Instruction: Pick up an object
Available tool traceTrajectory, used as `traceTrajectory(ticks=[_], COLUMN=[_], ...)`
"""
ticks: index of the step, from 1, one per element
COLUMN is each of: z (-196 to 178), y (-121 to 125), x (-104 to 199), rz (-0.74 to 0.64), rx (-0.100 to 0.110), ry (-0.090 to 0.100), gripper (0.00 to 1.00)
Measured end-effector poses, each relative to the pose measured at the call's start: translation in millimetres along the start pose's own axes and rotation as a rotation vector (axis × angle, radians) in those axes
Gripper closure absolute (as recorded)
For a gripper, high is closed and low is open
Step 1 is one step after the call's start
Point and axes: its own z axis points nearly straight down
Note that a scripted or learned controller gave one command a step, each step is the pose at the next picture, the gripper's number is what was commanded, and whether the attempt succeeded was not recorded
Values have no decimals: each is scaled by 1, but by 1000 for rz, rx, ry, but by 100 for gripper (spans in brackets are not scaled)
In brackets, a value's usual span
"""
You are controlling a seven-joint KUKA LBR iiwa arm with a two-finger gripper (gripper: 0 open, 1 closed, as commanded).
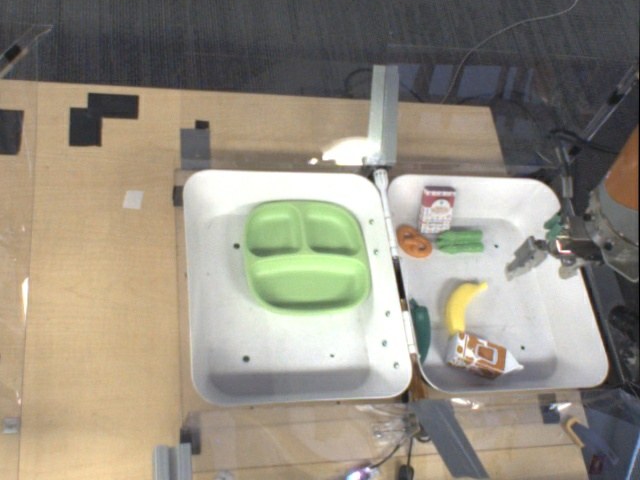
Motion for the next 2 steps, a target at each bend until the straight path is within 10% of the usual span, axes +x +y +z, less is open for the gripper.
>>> traceTrajectory(ticks=[2], z=[128], y=[-5], x=[48], rz=[-395], rx=[-14], ry=[-4], gripper=[0])
